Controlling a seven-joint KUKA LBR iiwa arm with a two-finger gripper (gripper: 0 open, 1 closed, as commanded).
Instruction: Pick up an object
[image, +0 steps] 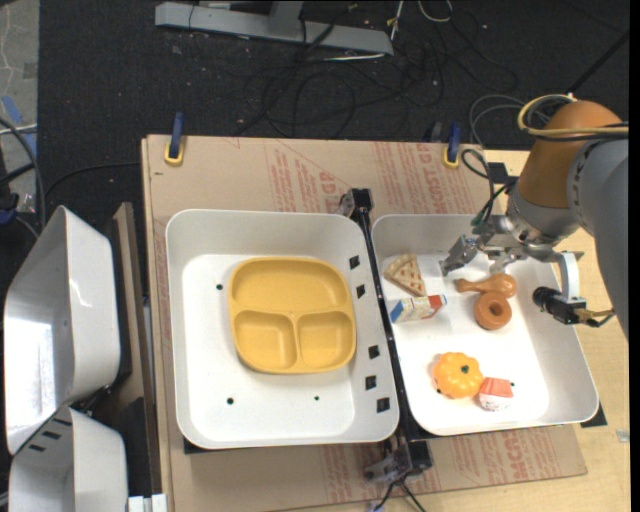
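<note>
Here the claw (478, 252), grip state unclear, hovers beside a drumstick (487, 286), donut (493, 312) and sandwich wedge (405, 272).

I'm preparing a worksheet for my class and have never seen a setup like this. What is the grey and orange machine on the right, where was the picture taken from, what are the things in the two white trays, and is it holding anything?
The machine is a robot arm ending in a two-finger gripper. One fixed camera looks down on the bench at a slant.

The left bin holds a yellow divided plate. The right bin holds toy food: a sandwich wedge, a small carton, a drumstick, a doughnut, a yellow pumpkin and a small red and white piece.

The gripper hovers over the right bin's upper part, near the drumstick. Nothing shows between its fingers, so it holds nothing yet.
</note>
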